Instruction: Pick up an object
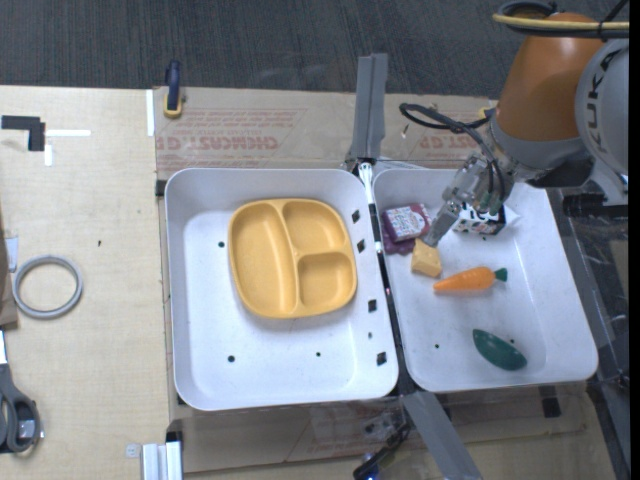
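I've got the gripper (440,230) low by the cheese wedge (427,259), nothing lifted, finger state I cannot tell.

A: Colours?
B: Yellow tray (293,257) in a white bin (190,298); orange carrot (466,281), pale yellow cheese (427,260), dark green leaf (499,350), purple packet (405,222).
A: Arm?
B: Orange band (540,73).

A robotics lab: bench (80,198) with two white bins (190,298), toy food, taped cardboard.
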Available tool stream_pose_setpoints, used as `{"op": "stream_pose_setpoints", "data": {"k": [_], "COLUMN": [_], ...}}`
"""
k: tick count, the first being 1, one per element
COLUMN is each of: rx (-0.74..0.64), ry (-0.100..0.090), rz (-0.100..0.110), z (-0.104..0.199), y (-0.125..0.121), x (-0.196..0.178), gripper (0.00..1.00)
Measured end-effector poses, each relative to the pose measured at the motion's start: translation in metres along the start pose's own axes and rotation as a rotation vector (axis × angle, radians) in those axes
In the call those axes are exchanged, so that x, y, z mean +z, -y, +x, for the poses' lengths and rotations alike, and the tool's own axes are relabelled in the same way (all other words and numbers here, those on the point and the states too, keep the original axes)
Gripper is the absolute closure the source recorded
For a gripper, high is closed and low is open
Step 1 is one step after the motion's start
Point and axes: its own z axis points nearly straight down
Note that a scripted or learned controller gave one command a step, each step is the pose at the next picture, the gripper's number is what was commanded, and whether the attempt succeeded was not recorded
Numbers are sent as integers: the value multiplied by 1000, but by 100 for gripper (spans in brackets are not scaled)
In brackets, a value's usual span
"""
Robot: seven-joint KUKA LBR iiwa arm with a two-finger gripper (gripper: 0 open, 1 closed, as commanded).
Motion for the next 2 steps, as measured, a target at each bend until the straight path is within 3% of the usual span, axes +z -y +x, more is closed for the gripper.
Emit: {"op": "stream_pose_setpoints", "data": {"k": [1,2], "rx": [209,-216], "ry": [-3,1], "rz": [2,-1], "z": [-22,-31], "y": [2,20], "x": [88,0], "gripper": [0,0]}}
